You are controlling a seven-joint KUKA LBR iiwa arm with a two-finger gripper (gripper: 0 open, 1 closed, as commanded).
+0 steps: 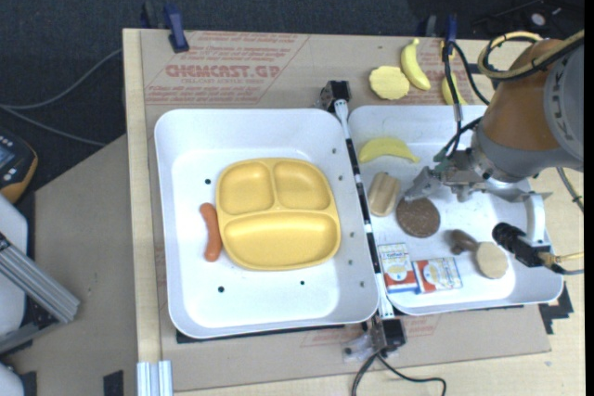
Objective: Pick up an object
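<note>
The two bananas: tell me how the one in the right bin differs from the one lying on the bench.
The banana in the right bin lies inside the white bin, curved crosswise like an arch. The banana on the bench lies outside on the cardboard, running more lengthwise beside a yellow lumpy piece. Both are yellow, curved and untouched by the arm.

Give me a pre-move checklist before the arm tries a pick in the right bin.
1. Gripper over the right bin: ok.
2. Target under it: brown round patty sits just below the gripper, apart from it: ok.
3. Anything held already: cannot tell.
4. Neighbours close: bread piece and banana lie close by: not ok.
5. Yellow divided plate and sausage are in the left bin, out of the way: ok.
</note>
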